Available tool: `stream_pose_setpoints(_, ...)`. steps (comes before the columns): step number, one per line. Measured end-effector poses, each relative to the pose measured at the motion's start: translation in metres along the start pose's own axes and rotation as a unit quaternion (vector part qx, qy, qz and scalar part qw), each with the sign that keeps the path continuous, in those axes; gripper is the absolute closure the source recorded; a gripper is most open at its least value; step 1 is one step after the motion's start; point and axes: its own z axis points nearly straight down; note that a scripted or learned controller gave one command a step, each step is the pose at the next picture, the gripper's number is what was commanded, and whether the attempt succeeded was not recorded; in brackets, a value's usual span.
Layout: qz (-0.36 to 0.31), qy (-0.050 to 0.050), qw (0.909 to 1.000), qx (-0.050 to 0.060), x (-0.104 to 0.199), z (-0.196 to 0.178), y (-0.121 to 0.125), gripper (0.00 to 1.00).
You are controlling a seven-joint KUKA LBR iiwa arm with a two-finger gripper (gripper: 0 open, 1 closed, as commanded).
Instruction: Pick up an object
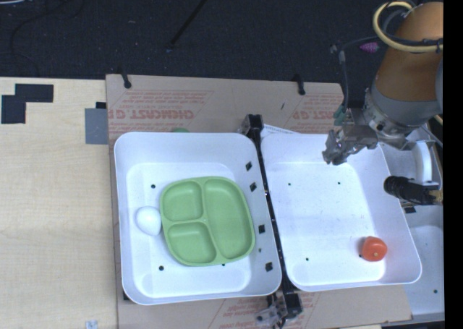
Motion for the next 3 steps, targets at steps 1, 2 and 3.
stream_pose_setpoints(1, 0.0, 0.0, 1.0, 0.0, 0.057, 0.001, 0.006, 1.0)
stream_pose_setpoints(2, 0.0, 0.0, 1.0, 0.001, 0.115, 0.019, 0.017, 1.0)
stream_pose_setpoints(3, 0.0, -0.001, 1.0, 0.001, 0.175, 0.032, 0.016, 1.0)
